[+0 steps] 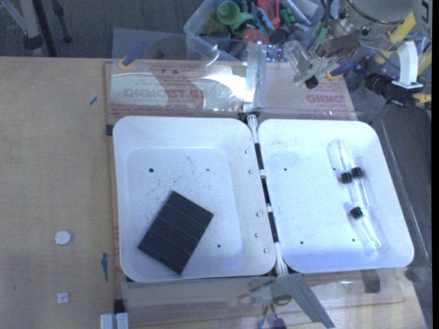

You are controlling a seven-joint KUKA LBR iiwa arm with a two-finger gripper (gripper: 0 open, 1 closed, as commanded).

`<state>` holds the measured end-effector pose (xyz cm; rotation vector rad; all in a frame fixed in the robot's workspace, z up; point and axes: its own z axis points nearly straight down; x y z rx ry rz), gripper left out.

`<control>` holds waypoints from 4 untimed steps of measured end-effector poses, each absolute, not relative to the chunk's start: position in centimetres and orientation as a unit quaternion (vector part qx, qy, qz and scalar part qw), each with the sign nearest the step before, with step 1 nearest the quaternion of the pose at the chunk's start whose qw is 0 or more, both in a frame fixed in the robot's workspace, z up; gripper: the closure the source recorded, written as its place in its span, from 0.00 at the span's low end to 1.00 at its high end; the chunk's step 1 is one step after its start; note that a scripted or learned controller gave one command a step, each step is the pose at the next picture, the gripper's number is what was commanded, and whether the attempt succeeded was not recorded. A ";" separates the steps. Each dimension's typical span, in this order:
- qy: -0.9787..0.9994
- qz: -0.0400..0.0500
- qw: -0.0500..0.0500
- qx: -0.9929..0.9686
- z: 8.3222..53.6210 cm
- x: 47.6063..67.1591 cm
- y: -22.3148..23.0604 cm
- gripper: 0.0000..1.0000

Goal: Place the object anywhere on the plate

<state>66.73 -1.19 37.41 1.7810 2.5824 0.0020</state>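
Down at the near edge of the left bin (130, 132) sits a dark, flat, ribbed rectangle (176, 232), lying at an angle on the white floor. Best guess is that's the "plate" the task means, though it looks more like a little slatted tile than a dish. Nothing is resting on it.

Over in the right bin (302, 249) there's a clear tube-like object (353, 192) with a couple of black caps or clips on it, stretched along the right-hand side and running roughly front to back. It's well apart from the dark tile, with the seam between the two bins between them. So as far as anyone can judge from this, the task hasn't really got going: the object needs picking up, carrying across the divider and setting down on the tile. All of that is left.

As for the arm, its hand (310, 66) hangs up past the far edge of the right bin, above the cardboard strip on the tabletop (48, 149), near the tub of colourful toys (255, 9). It's touching nothing in the bins and nothing shows between its fingers. Spread or pressed together? Honestly can't tell; it's a jumble of clear plastic and cables from this angle.
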 end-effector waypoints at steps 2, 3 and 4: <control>0.770 0.001 0.001 0.639 30.8 66.7 12.7 1.00; 0.617 0.001 0.001 0.787 30.2 65.4 19.4 1.00; 0.446 0.001 0.000 0.895 30.8 66.6 22.6 1.00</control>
